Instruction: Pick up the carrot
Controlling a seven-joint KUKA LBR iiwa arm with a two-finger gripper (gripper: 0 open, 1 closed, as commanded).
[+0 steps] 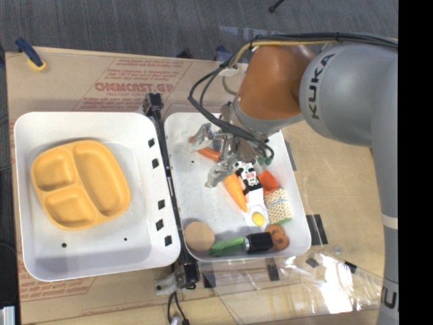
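Note:
The carrot (235, 190), an orange cone, lies on the floor of the right bin (183, 181), near its middle, with its tip pointing toward the front. My gripper (210, 156) hangs over the same bin just up and left of the carrot. It is open, with one finger (201, 136) toward the back and the other (217, 175) close beside the carrot's thick end. A small orange piece (208, 154) lies on the bin floor between the fingers. The carrot itself is not between them.
Right of the carrot are a white bottle (253, 185), a red piece (269, 179), a fried egg (258, 217) and a waffle (279, 205). Along the front wall lie a tan ball (199, 235), a green item (229, 246), a black cylinder (258, 242) and an orange cookie (277, 235). The left bin (27, 249) holds a yellow divided plate (80, 183).

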